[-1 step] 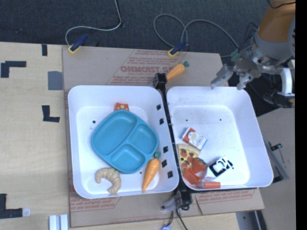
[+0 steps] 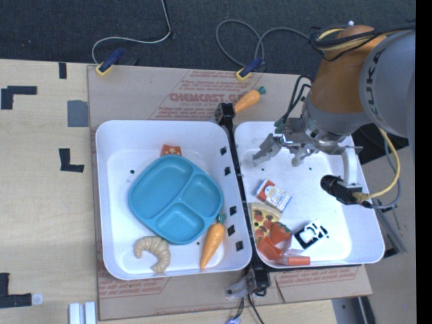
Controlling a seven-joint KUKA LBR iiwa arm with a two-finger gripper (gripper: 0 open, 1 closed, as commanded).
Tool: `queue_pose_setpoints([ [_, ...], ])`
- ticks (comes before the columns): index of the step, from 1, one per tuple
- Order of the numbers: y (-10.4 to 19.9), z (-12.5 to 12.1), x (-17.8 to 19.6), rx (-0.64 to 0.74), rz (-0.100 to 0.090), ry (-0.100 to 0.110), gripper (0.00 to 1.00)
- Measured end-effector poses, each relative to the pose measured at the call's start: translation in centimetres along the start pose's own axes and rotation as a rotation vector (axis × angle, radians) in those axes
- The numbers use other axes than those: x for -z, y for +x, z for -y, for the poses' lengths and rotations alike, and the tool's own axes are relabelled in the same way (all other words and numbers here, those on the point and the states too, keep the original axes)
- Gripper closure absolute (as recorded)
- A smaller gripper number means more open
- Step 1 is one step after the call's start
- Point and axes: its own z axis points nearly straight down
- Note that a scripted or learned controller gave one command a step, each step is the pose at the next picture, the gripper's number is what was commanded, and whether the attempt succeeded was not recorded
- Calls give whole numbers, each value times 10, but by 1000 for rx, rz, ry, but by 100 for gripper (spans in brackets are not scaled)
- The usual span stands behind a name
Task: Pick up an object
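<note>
Hovering over the far part of the right bin (image 2: 364, 245), the claw (image 2: 283, 152) has its two fingers spread wide with nothing between them. The nearest thing to take is the small carton (image 2: 273, 196), lying on the bin floor just below the claw toward the view's near edge and slightly to the view's left, apart from the fingers. Its long axis runs on a slant across the bin. My judgement: the claw must shift toward the near edge and drop, turning its fingers across the carton's short side.
</note>
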Motion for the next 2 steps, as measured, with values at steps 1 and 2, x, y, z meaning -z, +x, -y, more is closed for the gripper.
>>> queue_pose_setpoints([
  [1,-6,22,-37,-2,1,-1,0],
  [2,-47,27,-100,-3,1,0,0],
])
